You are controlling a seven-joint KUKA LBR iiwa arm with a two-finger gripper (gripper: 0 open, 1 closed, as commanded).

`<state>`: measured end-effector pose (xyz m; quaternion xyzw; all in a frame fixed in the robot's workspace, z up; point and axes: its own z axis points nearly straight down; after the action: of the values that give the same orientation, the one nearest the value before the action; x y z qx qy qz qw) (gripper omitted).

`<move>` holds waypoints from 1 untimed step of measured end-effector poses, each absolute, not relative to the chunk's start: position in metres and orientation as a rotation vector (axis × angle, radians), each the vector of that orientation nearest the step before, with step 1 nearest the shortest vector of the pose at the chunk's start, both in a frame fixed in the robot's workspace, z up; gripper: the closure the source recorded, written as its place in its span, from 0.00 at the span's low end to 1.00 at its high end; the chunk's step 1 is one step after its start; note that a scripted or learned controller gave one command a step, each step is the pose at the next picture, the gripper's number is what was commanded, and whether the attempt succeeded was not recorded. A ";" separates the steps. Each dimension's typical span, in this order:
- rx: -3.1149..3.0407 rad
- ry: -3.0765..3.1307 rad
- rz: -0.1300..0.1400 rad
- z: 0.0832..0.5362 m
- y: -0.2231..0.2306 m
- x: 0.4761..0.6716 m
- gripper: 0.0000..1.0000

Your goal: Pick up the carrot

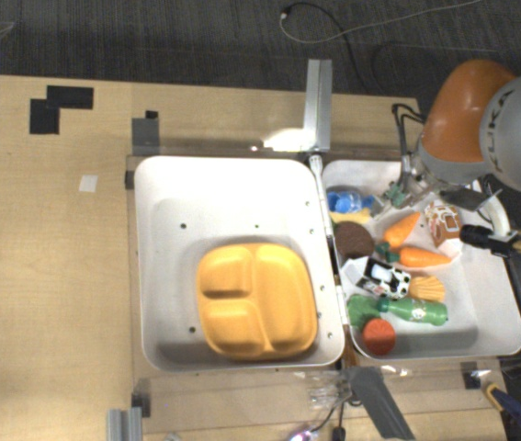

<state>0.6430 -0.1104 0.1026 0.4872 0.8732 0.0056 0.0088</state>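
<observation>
The carrot (424,257) is a long orange piece lying flat in the middle of the right bin (494,315), its thin end pointing right. A shorter orange piece (402,229) lies tilted just above and left of it. My gripper (398,195) hangs over the bin's back part, directly above that shorter piece and a little up and left of the carrot. The grey wrist and orange band (467,108) rise behind it to the right. Nothing is seen held in the gripper.
The right bin is crowded: a blue toy (343,200), brown disc (354,240), black-and-white cow (384,281), ridged yellow piece (428,288), green bottle (407,312), red ball (379,336) and white packet (442,223). The left bin (168,209) holds a yellow divided tray (255,299).
</observation>
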 end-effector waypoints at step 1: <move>1.728 2.614 0.007 0.143 -0.100 0.671 1.00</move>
<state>0.6710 -0.1005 0.1430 0.5514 0.8342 0.0023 0.0039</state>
